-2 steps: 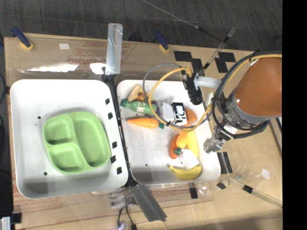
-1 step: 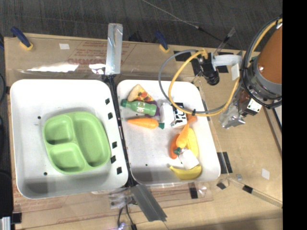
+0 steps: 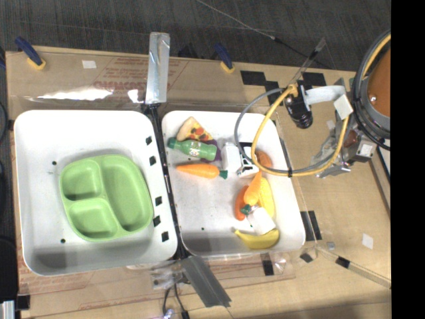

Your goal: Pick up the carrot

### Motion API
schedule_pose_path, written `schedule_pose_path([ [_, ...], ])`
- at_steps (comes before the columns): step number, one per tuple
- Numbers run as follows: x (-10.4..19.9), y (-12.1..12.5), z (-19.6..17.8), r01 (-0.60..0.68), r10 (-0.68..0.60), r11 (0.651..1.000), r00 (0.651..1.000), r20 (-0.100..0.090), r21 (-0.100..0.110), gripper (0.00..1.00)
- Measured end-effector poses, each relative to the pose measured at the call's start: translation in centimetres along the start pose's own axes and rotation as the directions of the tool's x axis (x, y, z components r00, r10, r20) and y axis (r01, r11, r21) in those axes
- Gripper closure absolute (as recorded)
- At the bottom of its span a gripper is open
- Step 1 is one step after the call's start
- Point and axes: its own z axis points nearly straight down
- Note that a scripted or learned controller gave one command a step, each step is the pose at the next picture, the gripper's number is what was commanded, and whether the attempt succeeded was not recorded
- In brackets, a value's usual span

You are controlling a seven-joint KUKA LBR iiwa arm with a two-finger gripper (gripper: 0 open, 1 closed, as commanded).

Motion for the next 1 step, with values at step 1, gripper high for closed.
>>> schedule_pose_path([
  [1, -0.95, 0.21, 0.81, 0.010, -0.010, 1.000, 1.000, 0.003, 0.001, 1.00],
])
